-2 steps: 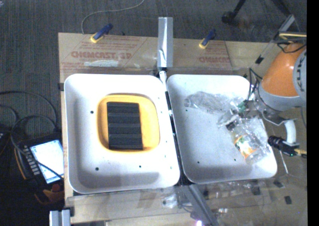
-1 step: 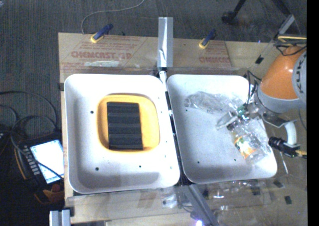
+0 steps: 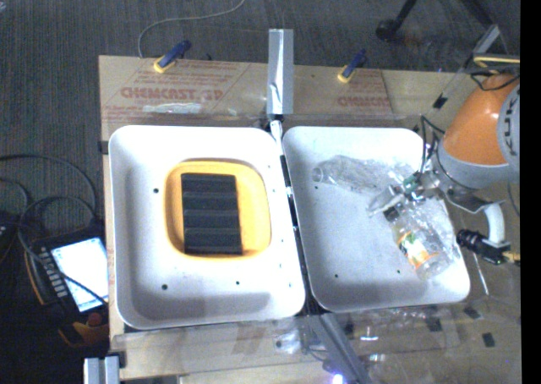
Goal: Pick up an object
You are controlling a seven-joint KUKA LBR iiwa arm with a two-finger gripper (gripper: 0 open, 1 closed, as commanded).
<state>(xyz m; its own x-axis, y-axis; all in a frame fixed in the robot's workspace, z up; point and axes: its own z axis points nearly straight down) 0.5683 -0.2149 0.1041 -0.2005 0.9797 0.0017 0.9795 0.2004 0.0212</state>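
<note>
Right bin (image 3: 338,272) | gripper (image 3: 397,199) low beside clear plastic bottle (image 3: 420,241) | grip state: cannot tell

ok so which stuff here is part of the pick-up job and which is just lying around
Part of the job:
gripper
clear plastic bottle
crumpled clear bag
yellow tray with black insert
the two white bins

Lying about:
blue-and-yellow clamps
tablet on the floor
</note>
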